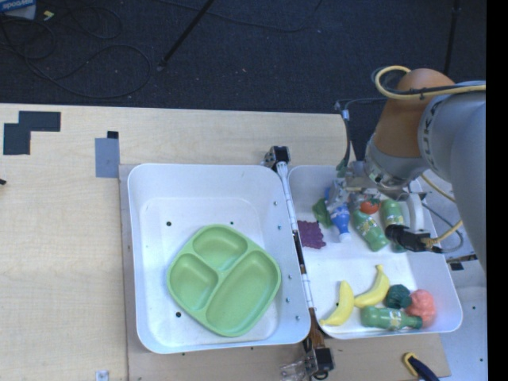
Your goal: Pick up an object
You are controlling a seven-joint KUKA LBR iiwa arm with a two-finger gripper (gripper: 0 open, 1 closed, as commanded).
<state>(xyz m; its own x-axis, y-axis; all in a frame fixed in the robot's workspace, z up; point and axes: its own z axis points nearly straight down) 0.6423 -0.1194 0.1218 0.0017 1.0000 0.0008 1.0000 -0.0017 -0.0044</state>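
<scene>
My gripper (350, 192) hangs low over the back of the right bin (444, 280), right above a cluster of small items. Under and beside it lie a blue bottle (341, 221), a green bottle with a red cap (371, 227) and another green bottle (393, 213). A dark green piece (321, 212) sits just left of the blue bottle. Nothing shows as lifted off the bin floor. The arm's grey body and orange band (413, 105) cover the bin's back right corner.
A purple piece (309, 234) lies near the divider. Two yellow bananas (341, 304) (374, 290), a lying green bottle (389, 317), a teal lump (398, 296) and a pink lump (425, 305) fill the front. The left bin (147, 213) holds a green divided plate (225, 279).
</scene>
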